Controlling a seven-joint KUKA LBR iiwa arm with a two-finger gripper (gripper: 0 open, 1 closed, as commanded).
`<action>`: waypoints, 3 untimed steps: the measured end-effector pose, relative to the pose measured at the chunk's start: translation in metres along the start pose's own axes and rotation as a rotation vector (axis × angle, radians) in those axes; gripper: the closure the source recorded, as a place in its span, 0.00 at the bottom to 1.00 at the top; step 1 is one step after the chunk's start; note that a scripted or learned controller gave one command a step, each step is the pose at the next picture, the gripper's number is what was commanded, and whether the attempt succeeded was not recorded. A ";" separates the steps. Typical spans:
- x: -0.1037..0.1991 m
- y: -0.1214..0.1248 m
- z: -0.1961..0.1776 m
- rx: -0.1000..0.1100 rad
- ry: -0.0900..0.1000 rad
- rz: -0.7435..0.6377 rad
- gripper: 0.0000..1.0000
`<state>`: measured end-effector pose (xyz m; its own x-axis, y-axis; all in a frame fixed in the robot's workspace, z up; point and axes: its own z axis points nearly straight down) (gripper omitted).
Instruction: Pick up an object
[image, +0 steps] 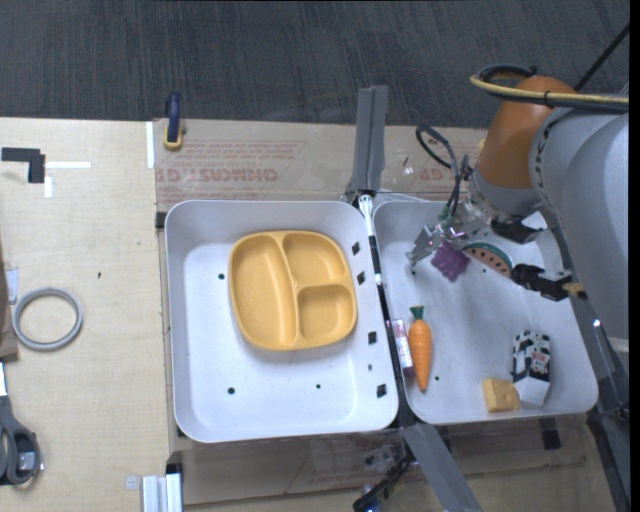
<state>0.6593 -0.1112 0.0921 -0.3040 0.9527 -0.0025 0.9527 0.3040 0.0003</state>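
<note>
My gripper (436, 243) is low over the back left part of the right bin (470, 405), reaching in from the right. A small purple object (450, 263) lies right against its tip, touching or nearly touching it. I cannot tell whether the purple object is gripped. A watermelon slice (492, 259) lies just right of it. An orange carrot (420, 346) lies by the bin's left wall, beside a thin pink-and-white tube (402, 346). A black-and-white patterned object (532, 356) and a yellow wedge (500, 395) sit at the front right.
The left bin (200, 400) holds a yellow divided plate (293, 290). A grey ring (45, 318) and scissors (18, 455) lie on the bench at left. Black cables (437, 148) loop near the arm's wrist above the right bin.
</note>
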 end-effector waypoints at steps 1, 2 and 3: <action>0.003 -0.063 0.000 0.000 0.000 -0.045 0.00; -0.013 -0.034 -0.004 0.001 0.001 0.044 0.00; -0.016 -0.076 0.001 0.003 0.001 0.135 0.00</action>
<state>0.5920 -0.1497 0.0908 -0.1731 0.9849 -0.0012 0.9849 0.1731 -0.0024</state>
